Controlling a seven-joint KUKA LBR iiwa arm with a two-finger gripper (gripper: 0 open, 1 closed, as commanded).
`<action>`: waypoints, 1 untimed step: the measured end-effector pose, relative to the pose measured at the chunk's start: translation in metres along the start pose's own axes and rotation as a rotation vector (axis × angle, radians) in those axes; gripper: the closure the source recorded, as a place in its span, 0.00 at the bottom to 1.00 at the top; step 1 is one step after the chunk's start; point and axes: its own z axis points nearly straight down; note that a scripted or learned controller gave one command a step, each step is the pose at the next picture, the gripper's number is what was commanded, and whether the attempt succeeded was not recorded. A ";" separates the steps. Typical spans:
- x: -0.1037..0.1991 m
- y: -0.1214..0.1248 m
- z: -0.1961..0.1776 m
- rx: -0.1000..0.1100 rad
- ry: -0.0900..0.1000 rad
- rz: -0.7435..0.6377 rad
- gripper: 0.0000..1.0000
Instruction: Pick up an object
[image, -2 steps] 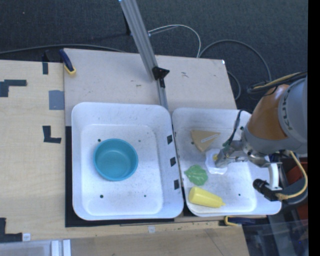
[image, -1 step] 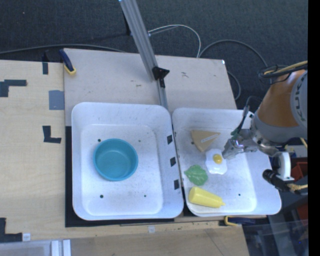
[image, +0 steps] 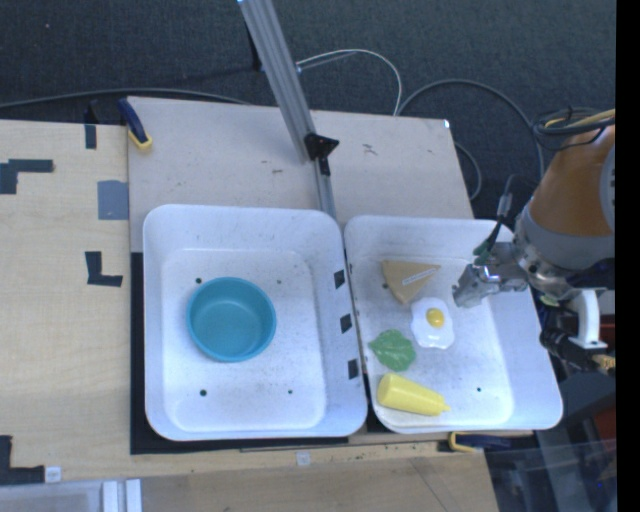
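Lying in the right bin (image: 520, 400) were a fried egg (image: 433, 324), tan wedge (image: 407, 279), green leaf (image: 392, 349) and yellow piece (image: 409, 396). Just right of the egg hung the gripper (image: 470, 292); whether it was open I couldn't tell. A blue bowl (image: 232, 318) sat in the left bin (image: 165, 240).

Arm (image: 575, 200): one, grey, with an orange band above the wrist. Enters from the right edge of the view, at mid height. Orange band sits farthest right and highest in the frame; grey wrist section lies below it, angled down and to the left.

Gripper (image: 470, 293): grey metal, at the arm's left end, pointing down and left. Tip lies left of the wrist and slightly nearer. Whether the jaws stand apart or together cannot be made out. Nothing visible between them.

Cabling: dark leads and a black fitting hang at the wrist's near right side.
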 end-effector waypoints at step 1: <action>-0.001 -0.006 -0.061 -0.002 -0.001 0.001 1.00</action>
